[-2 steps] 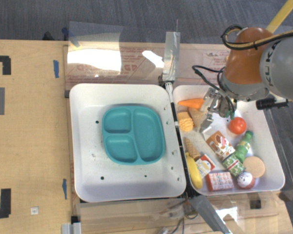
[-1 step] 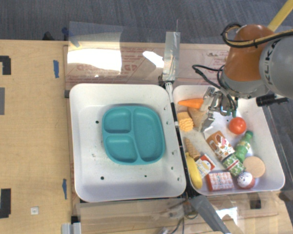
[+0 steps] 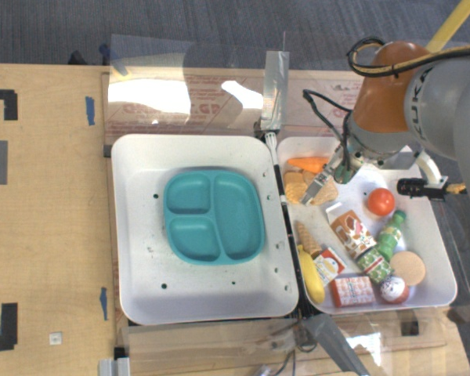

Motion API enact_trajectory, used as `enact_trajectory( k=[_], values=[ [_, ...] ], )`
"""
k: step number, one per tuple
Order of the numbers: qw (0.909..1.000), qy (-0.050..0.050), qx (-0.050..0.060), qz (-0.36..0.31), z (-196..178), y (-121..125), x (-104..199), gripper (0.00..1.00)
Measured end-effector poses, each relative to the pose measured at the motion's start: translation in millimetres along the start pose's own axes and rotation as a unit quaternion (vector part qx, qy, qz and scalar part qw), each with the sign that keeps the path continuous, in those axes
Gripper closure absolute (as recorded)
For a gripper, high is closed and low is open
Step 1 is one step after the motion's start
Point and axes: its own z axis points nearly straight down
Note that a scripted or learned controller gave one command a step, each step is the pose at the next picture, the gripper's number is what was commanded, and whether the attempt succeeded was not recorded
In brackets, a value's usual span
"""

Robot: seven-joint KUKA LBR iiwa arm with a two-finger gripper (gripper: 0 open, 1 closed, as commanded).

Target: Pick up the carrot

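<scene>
I see a light wooden bench [image 3: 47, 233] running across the view; black angular marks and a grey square sit on its left part, with short strips of blue tape [image 3: 89, 110] nearby; two shallow white bins rest directly on it, side by side and touching; the left bin [image 3: 133, 233] lies near the middle, the right bin [image 3: 442, 276] beside it; a sheet of clear plastic [image 3: 180, 100] lies behind the left bin.

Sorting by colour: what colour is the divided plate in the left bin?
Teal, per the camera view: the divided plate.
</scene>
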Motion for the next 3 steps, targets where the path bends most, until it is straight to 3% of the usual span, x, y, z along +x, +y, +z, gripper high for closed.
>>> enact_trajectory(
  k=[1, 2, 3],
  values=[
    [0.9998, -0.017, -0.008, 0.000, -14.8, 2.4, -6.6, 1.00],
    [0.9993, -0.007, -0.009, 0.035, -74.0, 73.2, 84.8, 1.00],
    [0.9934, -0.010, -0.006, 0.114, -95.8, 85.4, 103.7, 1.00]
  ],
)
